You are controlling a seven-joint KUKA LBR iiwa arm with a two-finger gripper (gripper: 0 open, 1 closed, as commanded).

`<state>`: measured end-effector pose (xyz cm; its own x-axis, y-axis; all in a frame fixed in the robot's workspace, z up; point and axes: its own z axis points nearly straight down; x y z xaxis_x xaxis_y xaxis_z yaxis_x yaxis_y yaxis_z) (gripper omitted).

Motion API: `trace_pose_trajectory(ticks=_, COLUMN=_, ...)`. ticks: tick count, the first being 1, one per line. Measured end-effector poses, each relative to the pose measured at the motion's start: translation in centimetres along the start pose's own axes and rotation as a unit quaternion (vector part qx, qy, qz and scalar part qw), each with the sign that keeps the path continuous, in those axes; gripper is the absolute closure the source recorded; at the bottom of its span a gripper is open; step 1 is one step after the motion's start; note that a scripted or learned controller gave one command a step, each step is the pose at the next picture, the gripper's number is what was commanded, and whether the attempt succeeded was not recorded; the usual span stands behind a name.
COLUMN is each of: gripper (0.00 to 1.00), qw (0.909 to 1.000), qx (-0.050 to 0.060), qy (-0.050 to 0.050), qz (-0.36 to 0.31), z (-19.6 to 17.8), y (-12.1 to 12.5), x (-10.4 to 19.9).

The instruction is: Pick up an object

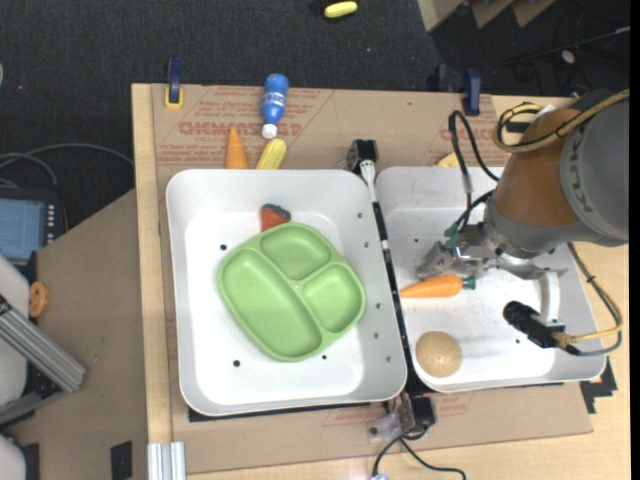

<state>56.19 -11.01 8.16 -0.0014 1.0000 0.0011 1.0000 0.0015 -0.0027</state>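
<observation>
The gripper [448, 258] is down low in the right bin [520, 368], right by the top of the toy carrot [432, 288], which lies on the bin floor near the left wall with a tan ball [438, 353] a bit below it. Honestly can't tell whether the fingers are wide or closed from this angle, they're a dark blur under the wrist, and nothing looks lifted, so I'd say the pick isn't done yet: the grab and the lift are both left. Over in the left bin [200, 348] there's a green divided plate [290, 290] with a little red thing [275, 215] peeking out behind it.
</observation>
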Motion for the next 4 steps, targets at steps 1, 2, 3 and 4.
trace_pose_trajectory(ticks=1, gripper=1.0, qw=1.0, qx=-0.003, qy=-0.001, qz=0.002, z=-1.33, y=-0.04, x=-0.08)
trace_pose_trajectory(ticks=2, gripper=0.0, qw=1.0, qx=-0.002, qy=-0.001, qz=0.002, z=-1.28, y=-0.06, x=-0.08)
trace_pose_trajectory(ticks=3, gripper=0.0, qw=1.0, qx=-0.002, qy=-0.001, qz=0.002, z=-1.28, y=-0.06, x=-0.08)
trace_pose_trajectory(ticks=4, gripper=0.0, qw=1.0, qx=-0.002, qy=-0.001, qz=0.002, z=-1.28, y=-0.06, x=-0.08)
